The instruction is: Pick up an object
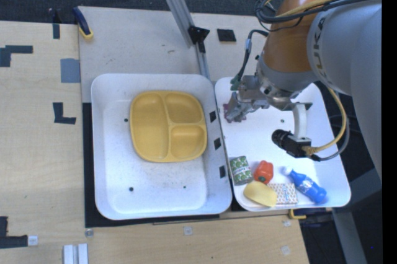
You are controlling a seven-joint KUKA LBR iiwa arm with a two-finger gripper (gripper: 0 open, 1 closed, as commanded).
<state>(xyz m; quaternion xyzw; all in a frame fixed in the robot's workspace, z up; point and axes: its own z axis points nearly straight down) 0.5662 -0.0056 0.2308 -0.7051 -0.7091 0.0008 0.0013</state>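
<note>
In the camera view, you see the gripper (237, 109) in the upper left part of the right bin (329, 132), close to the wall between the two bins. Whether its jaws are apart or together, I cannot tell, because this part is dark and small.

The things you can pick lie together at the lower edge of the right bin: a green packet (239, 168), an orange-red piece (264, 171), a yellow piece (260, 195), a flat speckled packet (285, 193) and a blue bottle (307, 187). The yellow piece touches the speckled packet, and the orange-red piece is just beside the green packet. The left bin (111, 145) holds a yellow divided plate (168, 126).

What could go wrong, in my judgement: the gripper is well apart from the group of objects, so if it closes where it stands now, it probably takes nothing. Also it is near the bin wall, and going down here may strike the rim. When it goes to the group, the objects are so close together that the fingers may push one away or catch two.

The arm (347, 39) comes from the upper right of the frame. Its orange band (294, 21) is above the wrist, and the wrist points down and left into the bin. A black part with cables (290, 142) hangs below it, over the middle of the right bin.
</note>
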